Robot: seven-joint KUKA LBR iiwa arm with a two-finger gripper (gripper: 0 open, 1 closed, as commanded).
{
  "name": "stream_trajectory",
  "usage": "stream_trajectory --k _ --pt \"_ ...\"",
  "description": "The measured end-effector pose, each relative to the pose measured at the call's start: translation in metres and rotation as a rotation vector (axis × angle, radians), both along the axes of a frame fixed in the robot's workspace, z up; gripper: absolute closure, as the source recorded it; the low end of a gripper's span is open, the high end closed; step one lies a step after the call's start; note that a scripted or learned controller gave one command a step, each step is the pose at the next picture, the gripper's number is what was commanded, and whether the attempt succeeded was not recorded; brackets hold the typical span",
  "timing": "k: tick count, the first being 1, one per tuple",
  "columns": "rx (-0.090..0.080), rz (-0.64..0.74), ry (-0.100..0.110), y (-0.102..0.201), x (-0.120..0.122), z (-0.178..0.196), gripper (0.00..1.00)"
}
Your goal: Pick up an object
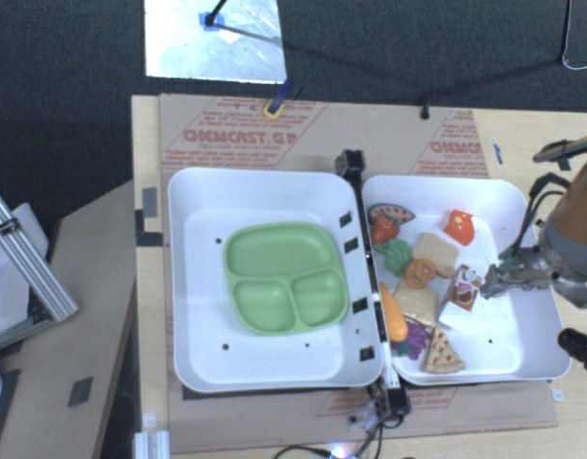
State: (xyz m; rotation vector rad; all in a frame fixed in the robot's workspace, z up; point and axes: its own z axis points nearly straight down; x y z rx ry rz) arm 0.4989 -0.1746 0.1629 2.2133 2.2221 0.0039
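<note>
The right bin (499,352) holds several toy foods. Among them are a watermelon slice (390,215), a red piece (459,226), a bread slice (435,251), a pretzel (419,273), a green broccoli (397,254), an orange carrot (393,317), purple grapes (416,337) and a pizza slice (444,352). A small red-and-white cake piece (465,293) lies near the bin's middle. My gripper (491,283) reaches in from the right, low over the bin, with its tip right beside the cake piece. I cannot make out any object held in it.
The left bin (198,256) carries a green divided plate (279,277). A black hinge strip (362,275) runs between the bins. Cardboard (236,132) lies under both. The arm's body (573,228) hangs over the right bin's right wall.
</note>
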Motion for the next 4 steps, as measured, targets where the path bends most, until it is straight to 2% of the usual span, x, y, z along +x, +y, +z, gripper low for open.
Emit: stream_trajectory --k 1,2,3,4 --pt "-0.001 0.001 -0.003 -0.003 0.004 0.064 1.00" --pt "0.001 0.001 0.002 -0.003 0.005 0.062 1.00" --pt "0.002 0.007 0.001 0.047 0.041 0.056 1.00" --pt "0.003 0.006 0.002 0.087 0.065 0.051 1.00"
